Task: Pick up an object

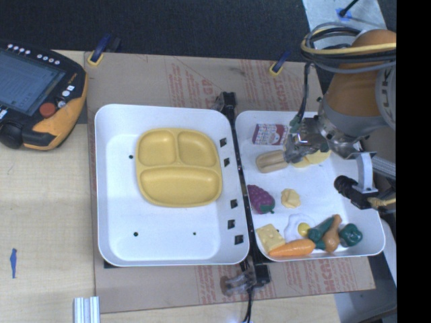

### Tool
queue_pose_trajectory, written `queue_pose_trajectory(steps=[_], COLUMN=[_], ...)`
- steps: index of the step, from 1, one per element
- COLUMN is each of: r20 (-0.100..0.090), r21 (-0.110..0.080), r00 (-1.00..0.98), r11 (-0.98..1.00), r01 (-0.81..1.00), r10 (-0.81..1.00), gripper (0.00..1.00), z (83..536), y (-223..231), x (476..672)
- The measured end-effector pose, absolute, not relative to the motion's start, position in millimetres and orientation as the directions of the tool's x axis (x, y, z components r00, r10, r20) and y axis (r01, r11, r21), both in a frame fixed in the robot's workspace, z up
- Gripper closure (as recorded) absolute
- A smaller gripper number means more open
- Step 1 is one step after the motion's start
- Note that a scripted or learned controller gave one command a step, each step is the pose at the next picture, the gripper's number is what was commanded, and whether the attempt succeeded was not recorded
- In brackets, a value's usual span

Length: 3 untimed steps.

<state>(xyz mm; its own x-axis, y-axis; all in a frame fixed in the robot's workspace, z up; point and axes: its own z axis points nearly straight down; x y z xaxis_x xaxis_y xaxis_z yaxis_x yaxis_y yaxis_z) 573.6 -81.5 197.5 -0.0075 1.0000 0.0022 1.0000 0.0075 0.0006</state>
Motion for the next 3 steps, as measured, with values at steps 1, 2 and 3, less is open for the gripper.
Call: queue_pose_trajectory(steps=[1, 2, 3], r20=[0.0, -0.002, 0.0], r21=[-0.004, -0.005, -0.013], r00=[-0.003, -0.006, 0.003], r11=[0.003, 0.006, -0.003], r01=[1.0, 1.0, 1.0], r10=[1.0, 1.0, 1.0], gripper=[0.0, 0.0, 0.0], z=[192, 86, 91], y=[-84, -108, -144], x=[574.3, 638.2, 533.4])
